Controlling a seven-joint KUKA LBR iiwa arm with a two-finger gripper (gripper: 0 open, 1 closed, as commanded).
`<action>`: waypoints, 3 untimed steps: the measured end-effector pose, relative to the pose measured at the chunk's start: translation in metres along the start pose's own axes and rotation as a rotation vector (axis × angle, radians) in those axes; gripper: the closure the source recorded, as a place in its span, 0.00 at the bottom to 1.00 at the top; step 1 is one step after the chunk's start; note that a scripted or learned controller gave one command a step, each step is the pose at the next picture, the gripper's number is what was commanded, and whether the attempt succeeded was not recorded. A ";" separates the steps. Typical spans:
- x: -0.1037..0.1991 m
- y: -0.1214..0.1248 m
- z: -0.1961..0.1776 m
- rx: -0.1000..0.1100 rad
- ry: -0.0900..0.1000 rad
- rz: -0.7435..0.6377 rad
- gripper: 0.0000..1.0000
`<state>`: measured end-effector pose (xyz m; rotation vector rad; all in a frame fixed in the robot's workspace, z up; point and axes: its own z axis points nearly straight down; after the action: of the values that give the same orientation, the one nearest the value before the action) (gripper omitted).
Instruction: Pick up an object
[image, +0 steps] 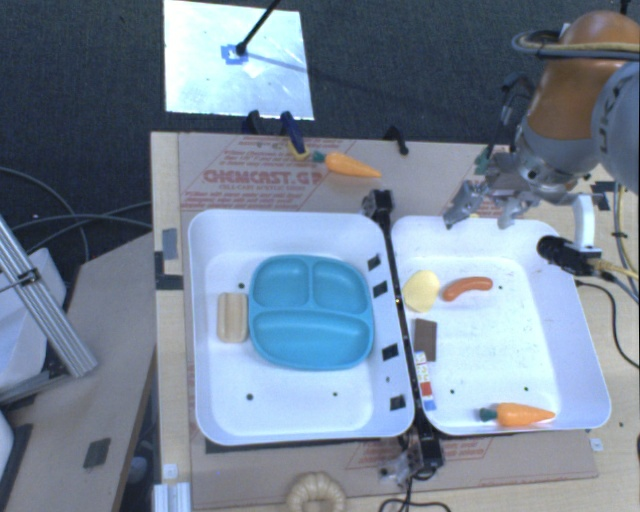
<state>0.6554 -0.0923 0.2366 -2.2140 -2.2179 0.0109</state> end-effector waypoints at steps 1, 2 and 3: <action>0.000 0.002 -0.008 -0.012 -0.001 -0.002 0.00; 0.004 0.005 0.054 -0.007 -0.001 -0.002 0.00; 0.001 -0.001 0.099 -0.008 -0.001 0.000 0.00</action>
<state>0.6530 -0.0912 0.1373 -2.2190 -2.2221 0.0027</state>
